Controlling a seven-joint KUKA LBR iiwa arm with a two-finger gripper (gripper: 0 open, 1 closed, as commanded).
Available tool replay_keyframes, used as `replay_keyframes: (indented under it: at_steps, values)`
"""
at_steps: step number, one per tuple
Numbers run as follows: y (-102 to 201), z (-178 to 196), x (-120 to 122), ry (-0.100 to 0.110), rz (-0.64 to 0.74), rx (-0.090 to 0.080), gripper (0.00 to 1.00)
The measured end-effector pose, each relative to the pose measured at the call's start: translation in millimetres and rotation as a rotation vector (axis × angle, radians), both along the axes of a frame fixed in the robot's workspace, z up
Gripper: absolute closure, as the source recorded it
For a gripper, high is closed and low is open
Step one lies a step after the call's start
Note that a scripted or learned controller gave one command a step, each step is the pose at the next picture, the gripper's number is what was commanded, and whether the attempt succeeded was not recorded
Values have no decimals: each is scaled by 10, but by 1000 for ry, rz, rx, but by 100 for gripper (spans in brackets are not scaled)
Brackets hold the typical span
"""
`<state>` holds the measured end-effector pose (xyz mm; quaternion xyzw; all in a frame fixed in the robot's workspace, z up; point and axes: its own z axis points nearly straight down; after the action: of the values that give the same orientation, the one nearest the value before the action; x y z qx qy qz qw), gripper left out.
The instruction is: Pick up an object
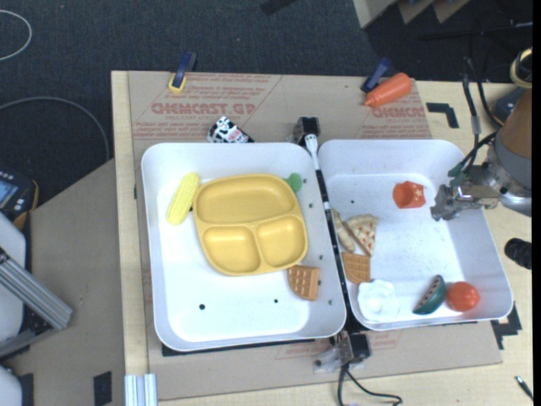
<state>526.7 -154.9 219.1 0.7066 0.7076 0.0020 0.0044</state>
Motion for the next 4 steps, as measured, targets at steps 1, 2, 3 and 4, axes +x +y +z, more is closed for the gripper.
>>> replay_keyframes:
  at_steps: [1, 2, 3, 4]
  values:
    - [-1, 63, 8, 5, -1, 1, 100]
    - [563, 18, -111, 12, 3, 6, 100]
    - [1022, -18, -66, 12, 4, 6, 100]
    - [1098, 156, -44, 5, 1, 3, 100]
